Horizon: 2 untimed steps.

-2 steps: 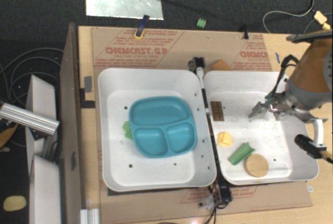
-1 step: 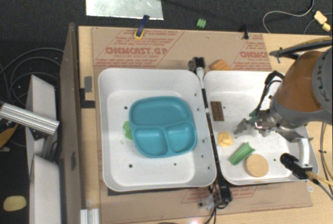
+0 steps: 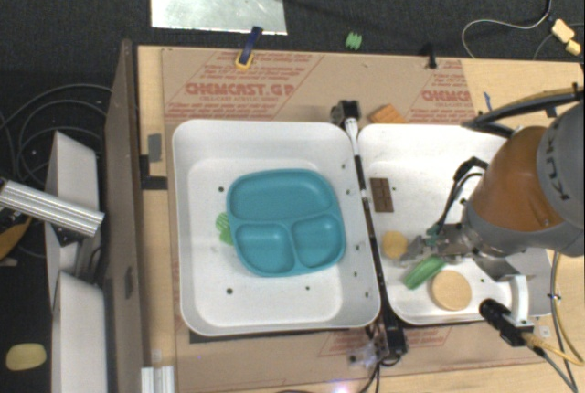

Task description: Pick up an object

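Left bin has a big teal divided plate. In the right bin, the arm's tool sits right over a green object, beside a tan disc and yellowish ball. Grip's too murky, can't tell.

The left bin is mostly taken up by a teal divided plate, leaving bare floor only along its walls. In the right bin, the upper part lies open, while a yellow ball, a green piece and a tan disc crowd the lower part beside the arm.
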Each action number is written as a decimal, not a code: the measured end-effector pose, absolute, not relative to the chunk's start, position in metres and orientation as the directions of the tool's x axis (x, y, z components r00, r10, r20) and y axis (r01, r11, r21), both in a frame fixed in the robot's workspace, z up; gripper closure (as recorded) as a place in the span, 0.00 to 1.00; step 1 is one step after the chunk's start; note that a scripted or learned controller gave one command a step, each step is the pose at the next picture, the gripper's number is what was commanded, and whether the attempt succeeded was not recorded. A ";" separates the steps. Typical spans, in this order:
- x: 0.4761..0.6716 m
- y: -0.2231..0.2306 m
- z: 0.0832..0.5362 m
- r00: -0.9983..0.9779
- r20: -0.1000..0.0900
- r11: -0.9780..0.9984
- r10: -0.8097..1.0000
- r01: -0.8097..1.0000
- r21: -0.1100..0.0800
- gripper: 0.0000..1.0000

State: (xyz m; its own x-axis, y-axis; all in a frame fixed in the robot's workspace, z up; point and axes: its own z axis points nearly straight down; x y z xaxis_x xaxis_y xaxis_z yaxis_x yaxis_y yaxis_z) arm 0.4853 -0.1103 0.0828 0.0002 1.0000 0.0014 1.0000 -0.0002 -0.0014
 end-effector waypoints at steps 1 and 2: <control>0.490 -0.189 0.106 0.005 -0.005 -0.005 1.000 1.000 0.004 0.00; 0.487 -0.094 0.121 -0.012 0.005 0.012 1.000 1.000 0.001 0.00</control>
